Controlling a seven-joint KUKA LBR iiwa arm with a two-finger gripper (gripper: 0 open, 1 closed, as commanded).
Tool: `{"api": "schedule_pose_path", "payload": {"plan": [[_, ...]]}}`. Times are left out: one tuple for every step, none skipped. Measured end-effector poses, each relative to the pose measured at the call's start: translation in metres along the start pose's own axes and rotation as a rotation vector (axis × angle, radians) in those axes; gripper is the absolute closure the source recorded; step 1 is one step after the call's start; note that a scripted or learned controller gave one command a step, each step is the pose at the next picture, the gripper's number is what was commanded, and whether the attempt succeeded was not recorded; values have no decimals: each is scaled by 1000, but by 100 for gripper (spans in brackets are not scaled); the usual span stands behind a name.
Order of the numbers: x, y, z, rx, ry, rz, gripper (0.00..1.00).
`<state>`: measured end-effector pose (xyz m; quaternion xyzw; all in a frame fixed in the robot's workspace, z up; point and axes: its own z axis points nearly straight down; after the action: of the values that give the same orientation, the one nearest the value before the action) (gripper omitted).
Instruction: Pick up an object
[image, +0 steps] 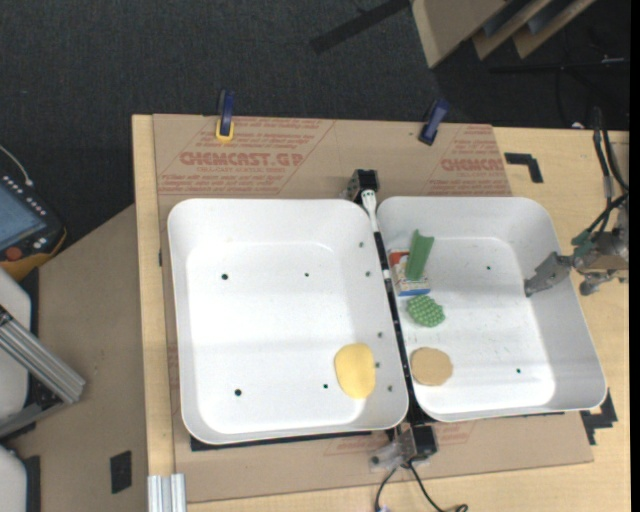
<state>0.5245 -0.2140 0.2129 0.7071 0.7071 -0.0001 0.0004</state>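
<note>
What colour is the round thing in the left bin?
Pale yellow; the round thing in the left bin shows plainly in the camera view.

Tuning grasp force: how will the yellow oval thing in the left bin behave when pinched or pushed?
The yellow oval thing looks smooth and rounded, so it may slip from a pinch. It lies flat and low in the left bin, so a push would probably slide it rather than tip it. Stiffness can't be judged from this view.
</note>
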Motion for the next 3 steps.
{"api": "schedule_pose_path", "payload": {"plan": [[-12,-31,-181,-18,-8,0,0],[-10,-38,-302,-12,-6,-2,0],[97,-45,-324,-6,0,-5,0]]}}
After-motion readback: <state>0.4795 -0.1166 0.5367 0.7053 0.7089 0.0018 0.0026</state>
